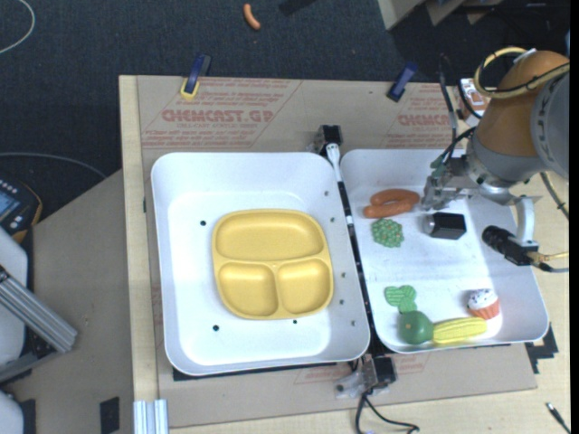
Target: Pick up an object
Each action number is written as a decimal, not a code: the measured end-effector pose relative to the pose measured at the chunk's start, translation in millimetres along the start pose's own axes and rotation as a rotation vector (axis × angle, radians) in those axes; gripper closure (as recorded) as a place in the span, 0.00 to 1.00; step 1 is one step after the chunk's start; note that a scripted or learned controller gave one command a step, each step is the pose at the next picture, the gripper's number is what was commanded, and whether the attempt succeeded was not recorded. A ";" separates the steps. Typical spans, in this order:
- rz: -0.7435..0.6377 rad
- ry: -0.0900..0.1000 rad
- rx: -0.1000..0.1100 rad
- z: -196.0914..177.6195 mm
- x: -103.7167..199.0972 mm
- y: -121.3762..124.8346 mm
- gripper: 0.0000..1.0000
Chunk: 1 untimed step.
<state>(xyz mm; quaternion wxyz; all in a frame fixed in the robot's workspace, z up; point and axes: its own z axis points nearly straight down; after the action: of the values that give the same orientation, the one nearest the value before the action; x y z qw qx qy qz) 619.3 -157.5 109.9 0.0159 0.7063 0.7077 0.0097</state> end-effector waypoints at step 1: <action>0.002 0.006 0.029 -60.6 -9.3 1.7 1.00</action>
<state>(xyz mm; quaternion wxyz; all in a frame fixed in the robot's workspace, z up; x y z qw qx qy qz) 618.8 -166.3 170.6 0.0034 0.7071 0.7071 0.0013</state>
